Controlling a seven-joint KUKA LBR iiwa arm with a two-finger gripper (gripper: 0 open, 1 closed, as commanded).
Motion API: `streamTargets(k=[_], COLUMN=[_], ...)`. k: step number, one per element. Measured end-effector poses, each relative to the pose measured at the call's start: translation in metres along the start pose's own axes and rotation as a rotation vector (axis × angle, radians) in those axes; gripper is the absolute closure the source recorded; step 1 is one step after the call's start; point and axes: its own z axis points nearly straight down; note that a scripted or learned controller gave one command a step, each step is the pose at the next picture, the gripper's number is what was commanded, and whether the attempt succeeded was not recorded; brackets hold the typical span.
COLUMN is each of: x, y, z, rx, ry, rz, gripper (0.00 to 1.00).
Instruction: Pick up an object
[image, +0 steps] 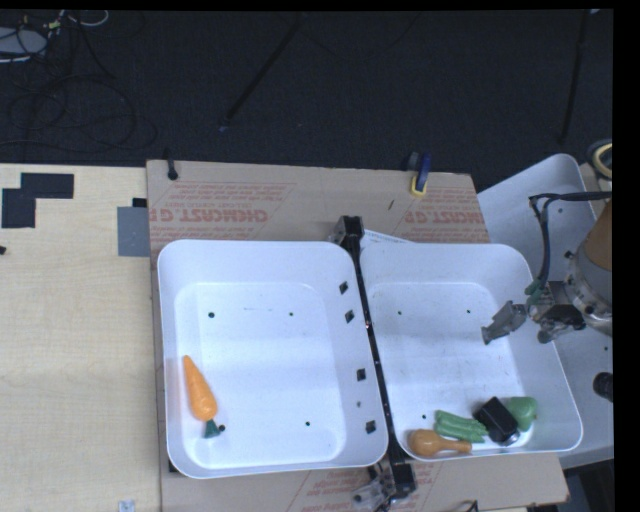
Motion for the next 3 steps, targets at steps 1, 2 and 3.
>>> streamTargets(k=[1,2,3], x=[0.040,0.119,0.128], y=[0.003,0.014,0.120], z=[-0.159,-0.286,-0.317], rx=[-0.020,-0.018,-0.006], ry=[-0.004,-0.001,-0.003], rz=[-0.006,-0.010,-0.004], gripper=[0.00,0.00,0.00])
